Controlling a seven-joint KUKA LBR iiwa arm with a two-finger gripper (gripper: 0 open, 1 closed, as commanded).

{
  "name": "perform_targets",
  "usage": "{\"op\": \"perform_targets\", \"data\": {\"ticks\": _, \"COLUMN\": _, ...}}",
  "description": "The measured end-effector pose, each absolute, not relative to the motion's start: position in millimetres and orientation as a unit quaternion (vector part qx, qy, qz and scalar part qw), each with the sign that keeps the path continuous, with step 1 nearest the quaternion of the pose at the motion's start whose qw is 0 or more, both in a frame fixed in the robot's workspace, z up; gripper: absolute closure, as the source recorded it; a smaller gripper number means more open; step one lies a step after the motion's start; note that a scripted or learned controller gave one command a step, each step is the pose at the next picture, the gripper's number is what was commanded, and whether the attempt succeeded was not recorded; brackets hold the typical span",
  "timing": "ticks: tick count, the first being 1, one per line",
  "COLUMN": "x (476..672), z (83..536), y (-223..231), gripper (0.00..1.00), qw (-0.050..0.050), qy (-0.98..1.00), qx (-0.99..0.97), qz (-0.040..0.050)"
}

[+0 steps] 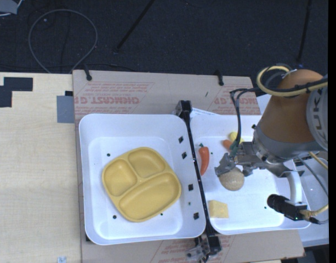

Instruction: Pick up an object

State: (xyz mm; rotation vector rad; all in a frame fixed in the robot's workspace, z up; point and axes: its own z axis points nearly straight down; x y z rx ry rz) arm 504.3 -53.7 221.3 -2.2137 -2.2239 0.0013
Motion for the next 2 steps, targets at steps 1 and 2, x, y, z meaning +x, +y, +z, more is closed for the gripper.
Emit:
{"op": "perform_targets", "data": {"ticks": 1, "x": 528.4, "z": 229.5, "y": 0.8, "gripper": 1.00, "qw": 0.002, "qy": -0.709, "qx": -0.705, "qz": -0.0001}}
{"op": "perform_targets", "data": {"ticks": 2, "x": 554.5, "z": 220.9, "y": 53.0, "gripper": 1.00, "qw": 0.002, "qy": -0.709, "qx": -0.705, "qz": 0.0005}}
